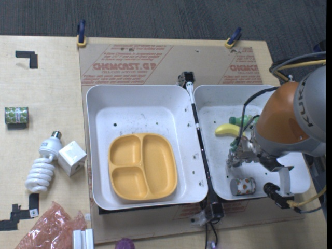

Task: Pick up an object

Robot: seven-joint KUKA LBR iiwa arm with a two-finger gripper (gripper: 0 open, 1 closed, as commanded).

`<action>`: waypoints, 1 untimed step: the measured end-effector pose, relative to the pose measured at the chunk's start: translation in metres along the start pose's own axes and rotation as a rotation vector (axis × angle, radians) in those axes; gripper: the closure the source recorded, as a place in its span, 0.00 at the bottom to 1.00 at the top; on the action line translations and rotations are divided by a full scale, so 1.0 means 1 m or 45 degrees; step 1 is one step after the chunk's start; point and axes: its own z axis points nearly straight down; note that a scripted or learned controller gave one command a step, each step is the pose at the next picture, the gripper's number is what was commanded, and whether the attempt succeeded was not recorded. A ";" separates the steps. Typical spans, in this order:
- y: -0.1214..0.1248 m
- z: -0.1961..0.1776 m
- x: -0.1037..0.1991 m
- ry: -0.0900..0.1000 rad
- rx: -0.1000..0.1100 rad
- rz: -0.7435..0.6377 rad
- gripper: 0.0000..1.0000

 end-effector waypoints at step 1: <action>0.001 -0.010 -0.001 -0.001 -0.004 0.002 1.00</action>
